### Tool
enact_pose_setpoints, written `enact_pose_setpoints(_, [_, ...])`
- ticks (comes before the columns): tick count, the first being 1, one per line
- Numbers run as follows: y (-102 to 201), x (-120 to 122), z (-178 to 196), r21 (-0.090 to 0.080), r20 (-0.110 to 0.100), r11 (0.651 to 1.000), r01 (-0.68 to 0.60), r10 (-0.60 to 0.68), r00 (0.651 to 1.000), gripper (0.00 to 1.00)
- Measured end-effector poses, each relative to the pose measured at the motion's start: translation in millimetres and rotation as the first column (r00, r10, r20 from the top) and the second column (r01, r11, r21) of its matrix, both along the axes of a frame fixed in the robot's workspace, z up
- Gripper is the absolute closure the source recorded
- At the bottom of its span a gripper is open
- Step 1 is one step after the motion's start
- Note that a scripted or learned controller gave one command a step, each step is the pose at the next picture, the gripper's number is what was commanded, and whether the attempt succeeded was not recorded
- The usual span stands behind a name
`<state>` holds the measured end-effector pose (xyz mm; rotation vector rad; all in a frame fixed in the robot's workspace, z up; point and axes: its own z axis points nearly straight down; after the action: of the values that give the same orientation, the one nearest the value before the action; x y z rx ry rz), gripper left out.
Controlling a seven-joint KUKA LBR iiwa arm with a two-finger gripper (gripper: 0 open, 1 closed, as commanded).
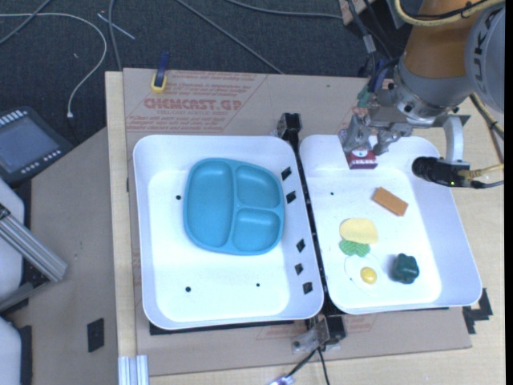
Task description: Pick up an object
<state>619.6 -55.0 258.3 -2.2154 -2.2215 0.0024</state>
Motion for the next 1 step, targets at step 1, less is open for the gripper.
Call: enact_pose_setpoints(1, [55.4,-16.4,-3.9,0.0,0.0,1.0,-0.002,0.002,1.0,1.0])
